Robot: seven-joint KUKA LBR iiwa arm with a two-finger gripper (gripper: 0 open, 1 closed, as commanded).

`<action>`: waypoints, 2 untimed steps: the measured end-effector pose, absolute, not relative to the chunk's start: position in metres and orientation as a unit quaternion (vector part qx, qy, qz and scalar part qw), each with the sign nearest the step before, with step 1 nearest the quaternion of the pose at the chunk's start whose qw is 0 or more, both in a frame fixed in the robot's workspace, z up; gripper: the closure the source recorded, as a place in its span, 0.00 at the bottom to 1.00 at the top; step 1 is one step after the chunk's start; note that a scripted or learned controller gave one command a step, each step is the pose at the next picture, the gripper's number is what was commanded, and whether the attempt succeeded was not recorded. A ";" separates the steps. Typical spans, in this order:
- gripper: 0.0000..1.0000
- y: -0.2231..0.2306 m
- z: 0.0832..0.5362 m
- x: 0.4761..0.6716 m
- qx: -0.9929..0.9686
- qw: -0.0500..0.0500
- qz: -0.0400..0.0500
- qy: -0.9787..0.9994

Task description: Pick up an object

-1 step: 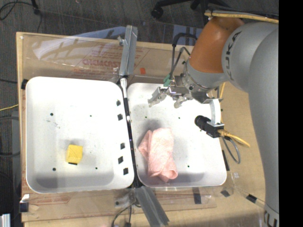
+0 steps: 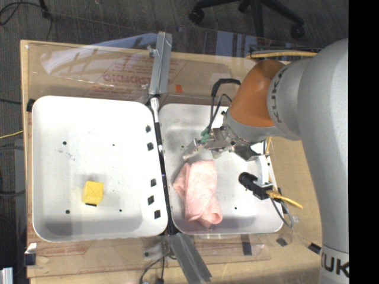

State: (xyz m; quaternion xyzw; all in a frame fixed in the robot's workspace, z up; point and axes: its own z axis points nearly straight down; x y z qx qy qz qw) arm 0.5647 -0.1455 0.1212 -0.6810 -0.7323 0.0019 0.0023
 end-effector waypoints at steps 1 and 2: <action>0.00 -0.138 0.092 0.583 -0.611 0.002 0.001 -0.792; 1.00 -0.138 0.102 0.584 -0.610 0.001 0.001 -0.792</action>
